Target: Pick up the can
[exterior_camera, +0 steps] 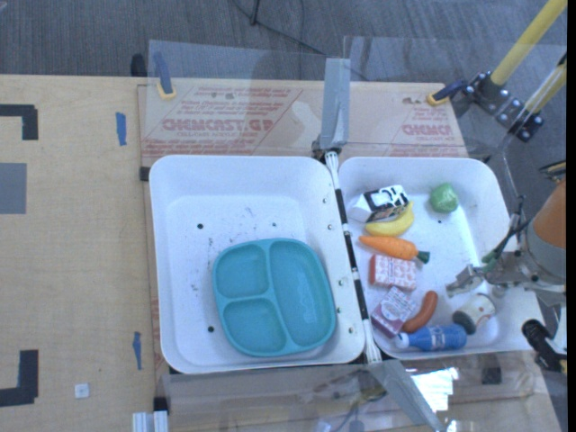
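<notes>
Currently gripper (470,280) sits low in right bin (477,180), just above can (474,311); finger state unclear; nothing visibly held; tray (273,295) in left bin (180,187).

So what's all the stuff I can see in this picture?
Bins: 2, white, side by side, left, right.
Divided plate: 1, teal, left bin.
Carton: 1, black-and-white, right bin, top.
Banana: 1, yellow, below carton.
Green fruit: 1, top right.
Carrot: 1, orange, middle.
Packets: 2, red-and-white, lower middle.
Sausage: 1, red-brown.
Bottle: 1, blue, front edge.
Can: 1, pale, lower right.
End effector: 1, grey, just above can.
</notes>
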Robot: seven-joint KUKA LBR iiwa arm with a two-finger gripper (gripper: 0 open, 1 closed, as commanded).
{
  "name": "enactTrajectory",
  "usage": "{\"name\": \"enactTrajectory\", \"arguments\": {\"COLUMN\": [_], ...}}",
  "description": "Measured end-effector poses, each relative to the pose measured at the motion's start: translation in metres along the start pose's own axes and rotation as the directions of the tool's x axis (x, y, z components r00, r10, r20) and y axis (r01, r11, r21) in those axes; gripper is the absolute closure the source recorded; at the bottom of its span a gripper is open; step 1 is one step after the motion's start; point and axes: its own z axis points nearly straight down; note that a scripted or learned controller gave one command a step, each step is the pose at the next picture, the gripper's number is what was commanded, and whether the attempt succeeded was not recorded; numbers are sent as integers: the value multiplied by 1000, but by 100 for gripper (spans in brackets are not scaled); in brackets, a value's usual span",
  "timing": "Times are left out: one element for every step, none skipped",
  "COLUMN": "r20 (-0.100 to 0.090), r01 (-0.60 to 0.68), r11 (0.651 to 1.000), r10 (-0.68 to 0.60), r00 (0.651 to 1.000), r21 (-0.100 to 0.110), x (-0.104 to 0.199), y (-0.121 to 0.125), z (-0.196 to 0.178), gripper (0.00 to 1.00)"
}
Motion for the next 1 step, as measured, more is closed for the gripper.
{"name": "enactTrajectory", "arguments": {"r20": [4], "r01": [-2], "r11": [1000], "r10": [2], "r00": [1000], "r21": [-3], "x": [-2], "y": [0], "z": [-10], "gripper": [100]}}
